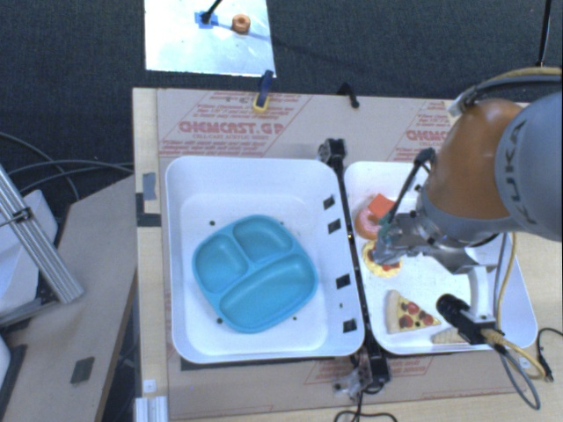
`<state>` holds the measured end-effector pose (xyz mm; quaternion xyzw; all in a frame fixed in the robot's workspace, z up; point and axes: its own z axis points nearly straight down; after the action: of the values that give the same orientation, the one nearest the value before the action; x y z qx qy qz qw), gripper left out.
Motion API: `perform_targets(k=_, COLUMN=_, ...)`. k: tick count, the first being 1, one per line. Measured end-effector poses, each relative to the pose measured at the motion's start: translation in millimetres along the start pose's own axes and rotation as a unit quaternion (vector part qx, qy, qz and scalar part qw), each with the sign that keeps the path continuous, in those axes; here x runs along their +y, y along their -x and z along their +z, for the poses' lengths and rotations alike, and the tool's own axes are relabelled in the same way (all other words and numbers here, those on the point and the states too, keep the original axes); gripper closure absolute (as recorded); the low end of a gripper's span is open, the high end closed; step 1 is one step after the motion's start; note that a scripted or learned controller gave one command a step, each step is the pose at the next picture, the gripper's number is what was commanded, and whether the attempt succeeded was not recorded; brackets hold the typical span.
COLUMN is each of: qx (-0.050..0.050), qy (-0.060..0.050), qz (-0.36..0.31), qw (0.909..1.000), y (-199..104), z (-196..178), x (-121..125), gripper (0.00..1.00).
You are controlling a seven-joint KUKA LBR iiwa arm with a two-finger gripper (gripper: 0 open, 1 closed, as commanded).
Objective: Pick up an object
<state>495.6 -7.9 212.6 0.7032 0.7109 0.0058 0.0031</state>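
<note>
Two white bins [264, 170] share the bench; the gripper [384, 251], fingers' state untellable, hangs directly over a yellow toy [383, 268].

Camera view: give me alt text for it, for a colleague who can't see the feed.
A grey and orange robot arm reaches from the right into the right-hand white bin, its end effector low over a yellow toy, beside an orange toy and a pizza slice toy. The left bin holds a blue divided plate.
</note>
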Motion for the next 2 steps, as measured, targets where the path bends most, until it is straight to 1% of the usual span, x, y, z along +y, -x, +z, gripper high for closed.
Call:
perform_targets(k=1, qx=0.001, qy=0.001, qz=-0.001, qw=1.0000, y=-74.5, z=-98.3, x=13.7, gripper=1.00)
perform_targets(k=2, qx=-0.002, qy=-0.012, qz=0.002, qw=0.9999, y=-111.2, z=36.3, x=23.4, gripper=1.00)
